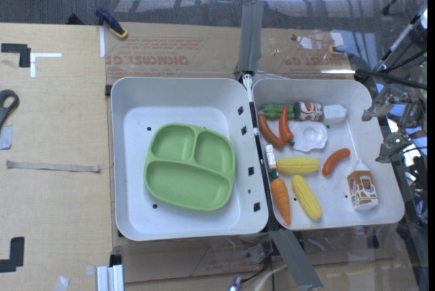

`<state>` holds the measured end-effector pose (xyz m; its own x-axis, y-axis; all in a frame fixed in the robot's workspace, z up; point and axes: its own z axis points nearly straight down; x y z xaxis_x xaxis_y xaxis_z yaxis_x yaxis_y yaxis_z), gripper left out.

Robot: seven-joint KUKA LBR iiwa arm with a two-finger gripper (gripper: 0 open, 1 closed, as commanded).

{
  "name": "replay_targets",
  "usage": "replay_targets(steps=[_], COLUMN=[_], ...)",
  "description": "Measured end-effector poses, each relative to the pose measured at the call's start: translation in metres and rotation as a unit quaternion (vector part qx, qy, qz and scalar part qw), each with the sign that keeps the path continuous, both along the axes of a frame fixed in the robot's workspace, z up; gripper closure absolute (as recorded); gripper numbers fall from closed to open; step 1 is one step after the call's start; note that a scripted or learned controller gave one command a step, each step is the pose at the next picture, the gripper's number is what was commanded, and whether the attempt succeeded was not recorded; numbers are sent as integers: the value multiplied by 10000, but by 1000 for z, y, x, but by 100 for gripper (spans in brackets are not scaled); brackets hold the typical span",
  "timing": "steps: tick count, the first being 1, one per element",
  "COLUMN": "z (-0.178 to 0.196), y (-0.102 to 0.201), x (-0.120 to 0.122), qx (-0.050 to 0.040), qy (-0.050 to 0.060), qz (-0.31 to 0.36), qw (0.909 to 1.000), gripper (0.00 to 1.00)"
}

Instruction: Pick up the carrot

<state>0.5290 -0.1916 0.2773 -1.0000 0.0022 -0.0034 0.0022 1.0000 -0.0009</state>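
One carrot against right bin left wall; tool state indiscernible.

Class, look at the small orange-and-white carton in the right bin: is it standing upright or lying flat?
Upright. The small orange-and-white carton stands on its base in the right white bin, its folded white top uppermost.

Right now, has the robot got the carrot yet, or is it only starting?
Only starting, it seems. Nothing looks done: the carrot lies in the right bin, beside the corn near the front wall. Nothing is in hand; the green plate sits alone in the left bin. Reaching, gripping and lifting all remain.
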Motion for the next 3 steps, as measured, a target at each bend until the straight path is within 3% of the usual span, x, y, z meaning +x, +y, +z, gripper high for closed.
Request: replay_targets(steps=[1, 2, 3], z=[-121, -175, -185], y=[74, 99, 74], x=[3, 44, 103], qx=[6, 7, 6], qy=[7, -56, 8], qz=[-112, -973, -1894], qw=[9999, 9952, 9819], gripper=[0, 0, 0])
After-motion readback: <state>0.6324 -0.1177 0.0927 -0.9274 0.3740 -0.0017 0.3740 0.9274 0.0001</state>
